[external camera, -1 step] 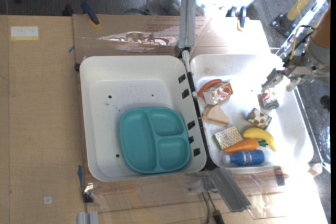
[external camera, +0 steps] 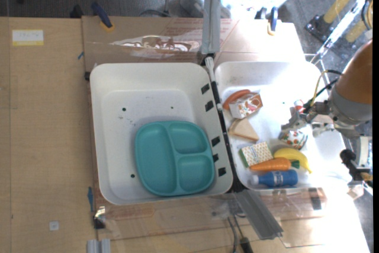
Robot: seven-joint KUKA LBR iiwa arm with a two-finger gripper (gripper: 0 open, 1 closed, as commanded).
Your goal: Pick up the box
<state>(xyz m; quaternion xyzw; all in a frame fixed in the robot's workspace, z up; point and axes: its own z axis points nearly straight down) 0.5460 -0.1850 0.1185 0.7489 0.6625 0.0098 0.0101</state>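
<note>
A small red and white box [external camera: 246, 105] lies in the right bin [external camera: 266, 71], near its left wall and beside a red sausage [external camera: 235, 96]. A second flat box [external camera: 256, 154] with a green and white pattern lies further forward. My gripper [external camera: 294, 122] hangs over the right part of the same bin, well to the right of the red and white box and just above a small white and red cup [external camera: 294, 138]. The grey arm [external camera: 349, 101] reaches in from the right. Nothing shows as held.
A tan wedge [external camera: 243, 129], a carrot [external camera: 270, 165], a banana [external camera: 294, 156] and a blue bottle [external camera: 276, 179] crowd the front of the right bin. The left bin [external camera: 112, 98] holds a teal divided plate [external camera: 174, 157].
</note>
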